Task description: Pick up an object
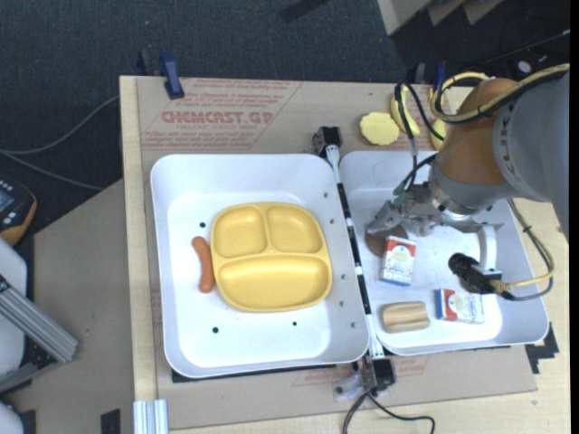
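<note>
my gripper (pixel 391 221) hangs above the small carton (pixel 398 261); grip state unclear. it looks light, stiff; i'd pinch its long sides.

Tray (pixel 270 256) in left bin (pixel 172 188)
</note>
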`<state>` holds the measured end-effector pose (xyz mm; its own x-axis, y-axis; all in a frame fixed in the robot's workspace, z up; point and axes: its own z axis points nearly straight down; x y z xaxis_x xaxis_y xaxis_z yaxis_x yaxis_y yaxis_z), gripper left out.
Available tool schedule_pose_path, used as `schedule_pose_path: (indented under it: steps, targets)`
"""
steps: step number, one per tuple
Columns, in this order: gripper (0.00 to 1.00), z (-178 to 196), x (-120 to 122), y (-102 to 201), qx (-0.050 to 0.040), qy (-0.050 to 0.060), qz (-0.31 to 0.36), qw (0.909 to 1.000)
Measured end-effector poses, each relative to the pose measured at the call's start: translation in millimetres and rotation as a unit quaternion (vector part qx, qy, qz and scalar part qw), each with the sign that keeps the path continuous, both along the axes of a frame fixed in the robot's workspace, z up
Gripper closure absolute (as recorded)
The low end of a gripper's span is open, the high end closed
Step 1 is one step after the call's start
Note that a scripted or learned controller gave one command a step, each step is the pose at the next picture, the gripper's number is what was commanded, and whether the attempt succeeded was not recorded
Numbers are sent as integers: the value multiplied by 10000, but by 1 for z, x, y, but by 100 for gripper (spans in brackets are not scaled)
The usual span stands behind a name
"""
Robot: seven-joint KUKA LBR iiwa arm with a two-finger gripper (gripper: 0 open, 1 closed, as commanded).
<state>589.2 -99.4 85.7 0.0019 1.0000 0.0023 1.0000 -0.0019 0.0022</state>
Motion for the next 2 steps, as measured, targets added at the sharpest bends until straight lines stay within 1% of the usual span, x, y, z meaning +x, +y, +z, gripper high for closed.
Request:
schedule_pose_path:
  steps: [1, 2]
  targets:
    - [100, 13, 2, 0, -13, -35, 7, 10000]
    - [0, 12, 2, 0, -11, -26, 6, 10000]
